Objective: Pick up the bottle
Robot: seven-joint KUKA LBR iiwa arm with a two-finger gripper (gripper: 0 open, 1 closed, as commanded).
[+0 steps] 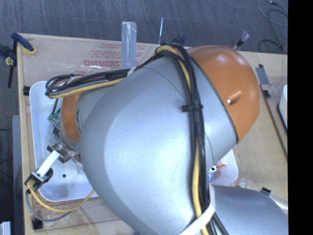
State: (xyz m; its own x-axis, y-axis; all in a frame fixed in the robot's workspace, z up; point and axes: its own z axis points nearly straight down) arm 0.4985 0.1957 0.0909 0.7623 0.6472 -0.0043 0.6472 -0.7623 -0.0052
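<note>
the grey arm (146,151) with its orange band (234,97) spreads over most of the bench, reaching across to the left white bin (36,131). black and yellow cables (190,106) run along the arm's back, and loops of them hang past the bin's near left corner. the gripper (58,153) sits low inside that bin, beneath the arm's wrist; whether it is wide, narrow or holding anything cannot be told. the bottle's place cannot be made out. beyond the bin, the wooden bench top (98,55) carries a clear upright post (128,43). farther back lies dark grey carpet (73,9).
</note>
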